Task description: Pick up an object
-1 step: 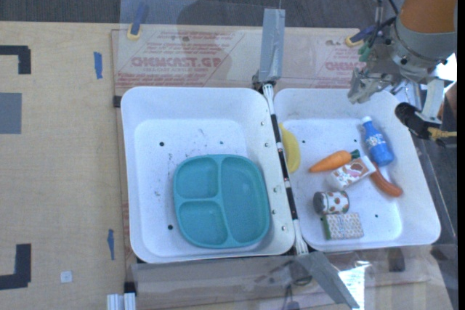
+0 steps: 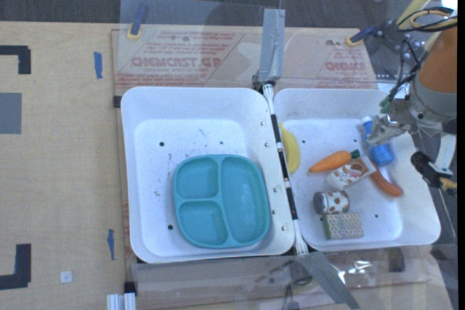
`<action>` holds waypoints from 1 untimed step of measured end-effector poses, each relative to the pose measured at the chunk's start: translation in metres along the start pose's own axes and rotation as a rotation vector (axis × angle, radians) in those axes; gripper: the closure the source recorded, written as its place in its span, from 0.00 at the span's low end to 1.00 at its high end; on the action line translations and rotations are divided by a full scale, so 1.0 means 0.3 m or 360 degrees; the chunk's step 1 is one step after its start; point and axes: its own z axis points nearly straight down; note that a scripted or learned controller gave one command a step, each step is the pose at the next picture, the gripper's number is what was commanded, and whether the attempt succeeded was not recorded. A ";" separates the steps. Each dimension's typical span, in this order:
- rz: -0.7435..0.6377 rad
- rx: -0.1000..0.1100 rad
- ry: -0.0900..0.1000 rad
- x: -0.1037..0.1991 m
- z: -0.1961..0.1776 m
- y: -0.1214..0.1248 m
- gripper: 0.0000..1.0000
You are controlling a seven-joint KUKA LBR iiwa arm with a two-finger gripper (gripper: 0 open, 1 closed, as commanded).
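Orange plastic carrot [image 2: 332, 160] lies in the right white bin [image 2: 421, 225], near a small patterned can [image 2: 331, 202] and blue bottle [image 2: 381, 154]. Gripper [image 2: 383, 124] hovers at the bin's right rear; finger state cannot be told. Teal divided plate [image 2: 221, 201] sits in the left bin [image 2: 145, 156].

You're getting bright, even overhead light, soft short shadows under the gripper [image 2: 383, 128], white bin [image 2: 414, 225] below it nearly blown out, glare on the clear plastic sheet [image 2: 196, 14] far left of it, slightly soft focus overall
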 end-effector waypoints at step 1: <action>-0.0232 -0.0001 0.0004 -0.011 0.099 -0.009 0.00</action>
